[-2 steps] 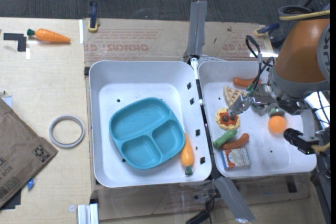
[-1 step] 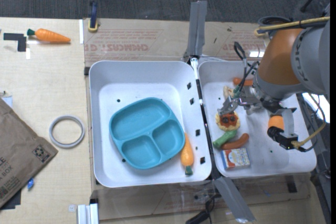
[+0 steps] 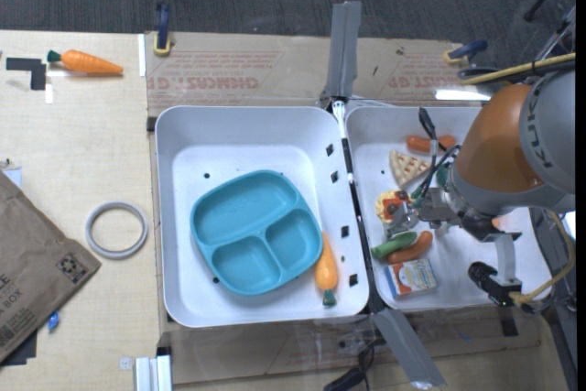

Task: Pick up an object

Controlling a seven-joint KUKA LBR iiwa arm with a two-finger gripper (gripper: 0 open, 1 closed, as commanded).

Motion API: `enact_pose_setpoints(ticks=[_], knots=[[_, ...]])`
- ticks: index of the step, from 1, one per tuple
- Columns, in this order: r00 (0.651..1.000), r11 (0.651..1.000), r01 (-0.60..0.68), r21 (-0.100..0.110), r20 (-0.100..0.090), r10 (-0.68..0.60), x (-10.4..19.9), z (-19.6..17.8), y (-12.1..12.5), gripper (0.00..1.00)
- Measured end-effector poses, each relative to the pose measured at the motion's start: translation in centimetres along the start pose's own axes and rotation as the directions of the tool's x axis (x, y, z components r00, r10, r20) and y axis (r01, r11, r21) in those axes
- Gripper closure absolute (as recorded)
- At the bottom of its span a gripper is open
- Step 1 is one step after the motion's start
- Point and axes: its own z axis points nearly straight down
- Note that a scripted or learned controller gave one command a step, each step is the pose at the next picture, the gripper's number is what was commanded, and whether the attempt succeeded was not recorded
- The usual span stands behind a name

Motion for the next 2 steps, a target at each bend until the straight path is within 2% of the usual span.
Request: enact_pose_setpoints(ticks=[1, 2], knots=[[1.0, 1.0, -0.005, -0.001, 0.0, 0.005, -0.1, -0.9, 0.0, 1.0], [0.975, 0.975, 0.221, -0.001, 0.0, -0.221, -3.6, 0.0, -2.2, 1.0]])
